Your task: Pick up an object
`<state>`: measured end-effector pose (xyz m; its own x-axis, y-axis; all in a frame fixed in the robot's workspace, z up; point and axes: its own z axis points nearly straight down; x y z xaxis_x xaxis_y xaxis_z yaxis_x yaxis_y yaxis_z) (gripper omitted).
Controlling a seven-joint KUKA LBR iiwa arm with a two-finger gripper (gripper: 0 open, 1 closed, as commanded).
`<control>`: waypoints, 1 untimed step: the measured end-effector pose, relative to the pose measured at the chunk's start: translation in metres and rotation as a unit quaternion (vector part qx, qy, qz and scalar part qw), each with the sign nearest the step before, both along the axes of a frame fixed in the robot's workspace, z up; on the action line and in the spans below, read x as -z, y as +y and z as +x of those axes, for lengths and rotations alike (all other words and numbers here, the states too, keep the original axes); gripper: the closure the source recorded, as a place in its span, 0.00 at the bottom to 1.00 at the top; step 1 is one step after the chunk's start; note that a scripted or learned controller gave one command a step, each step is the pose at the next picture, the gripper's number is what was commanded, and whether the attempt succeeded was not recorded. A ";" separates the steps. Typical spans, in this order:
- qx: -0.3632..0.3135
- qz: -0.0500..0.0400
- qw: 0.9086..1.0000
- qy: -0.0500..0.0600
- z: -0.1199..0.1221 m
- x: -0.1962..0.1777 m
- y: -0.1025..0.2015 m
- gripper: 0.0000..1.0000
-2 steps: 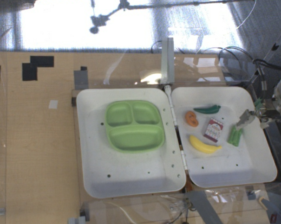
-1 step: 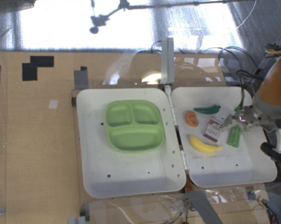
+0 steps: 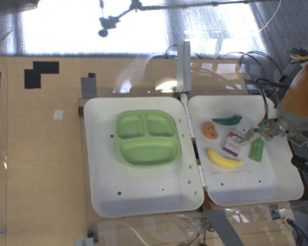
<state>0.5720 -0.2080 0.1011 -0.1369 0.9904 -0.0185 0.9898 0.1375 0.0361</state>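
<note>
Green block (image 3: 256, 150) sits right-centre of frame in the right bin (image 3: 284, 190), just below the gripper (image 3: 260, 130). Nothing's lifted yet imo; approach done, grasp and lift left. Can't tell the gripper's state. Count: 1 banana (image 3: 224, 159), 1 red packet (image 3: 232, 143), 1 orange piece (image 3: 210, 130), 1 dark green pepper (image 3: 227, 120). Left bin (image 3: 104, 198): 1 green tray (image 3: 147, 137).

Count: two white bins (image 3: 147, 202); one green tray (image 3: 147, 138). Near the fingers (image 3: 252, 134): one banana (image 3: 223, 159), one pepper (image 3: 227, 120), one orange piece (image 3: 210, 130), one packet (image 3: 232, 143), one green block (image 3: 256, 150).
</note>
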 end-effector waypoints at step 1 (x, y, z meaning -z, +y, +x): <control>-0.063 0.003 0.998 0.011 -0.015 0.010 0.002 0.00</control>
<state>0.5572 -0.2060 0.0912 -0.2604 0.9654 -0.0085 0.9653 0.2606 0.0154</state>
